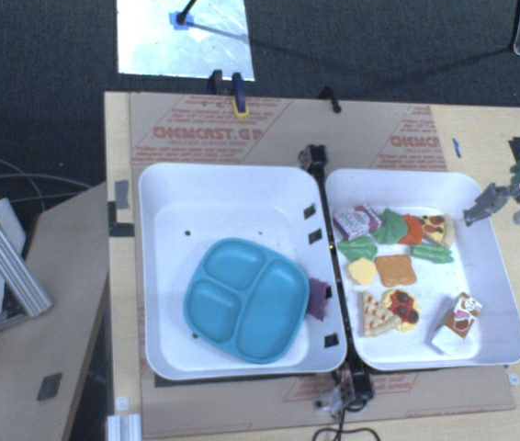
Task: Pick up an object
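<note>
The right bin [503,278] holds several toy foods. Among them are a pink packet [357,220], green leaves [390,225], a red and yellow piece [428,229] and a yellow round piece [362,271]. There are also an orange toast [395,269], a pizza slice [390,310] and a small milk carton [456,323]. My gripper [500,211] hovers at the far right, over the bin's upper right corner and apart from all the food. It is open, with nothing between its fingers.
The left bin [173,200] carries a blue divided plate [246,299], with a small purple item [318,298] at its right edge. Black clips line the seam between the bins. A blue and yellow clamp [238,93] sits at the bench's back edge.
</note>
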Tool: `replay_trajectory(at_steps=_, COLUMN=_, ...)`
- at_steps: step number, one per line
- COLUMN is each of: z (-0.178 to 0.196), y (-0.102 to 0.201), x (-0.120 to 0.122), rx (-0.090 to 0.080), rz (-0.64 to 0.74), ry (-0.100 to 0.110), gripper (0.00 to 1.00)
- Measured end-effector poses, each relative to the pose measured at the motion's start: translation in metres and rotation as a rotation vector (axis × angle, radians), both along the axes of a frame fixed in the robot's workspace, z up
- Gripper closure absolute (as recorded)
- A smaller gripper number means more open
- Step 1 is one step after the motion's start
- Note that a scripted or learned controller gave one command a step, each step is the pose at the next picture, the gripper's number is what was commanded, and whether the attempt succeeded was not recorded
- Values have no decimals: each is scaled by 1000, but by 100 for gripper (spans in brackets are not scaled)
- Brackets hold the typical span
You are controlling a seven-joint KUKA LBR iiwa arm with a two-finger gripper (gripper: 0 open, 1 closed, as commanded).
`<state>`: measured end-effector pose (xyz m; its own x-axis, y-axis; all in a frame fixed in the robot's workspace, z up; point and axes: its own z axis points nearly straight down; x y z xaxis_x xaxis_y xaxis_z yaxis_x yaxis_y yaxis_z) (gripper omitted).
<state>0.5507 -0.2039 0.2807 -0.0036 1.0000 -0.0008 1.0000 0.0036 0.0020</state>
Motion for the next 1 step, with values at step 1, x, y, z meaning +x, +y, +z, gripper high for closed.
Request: replay_trajectory(at_steps=1, z=-181, y=40, x=-8, rx=7, rz=1, ry=14, gripper=0)
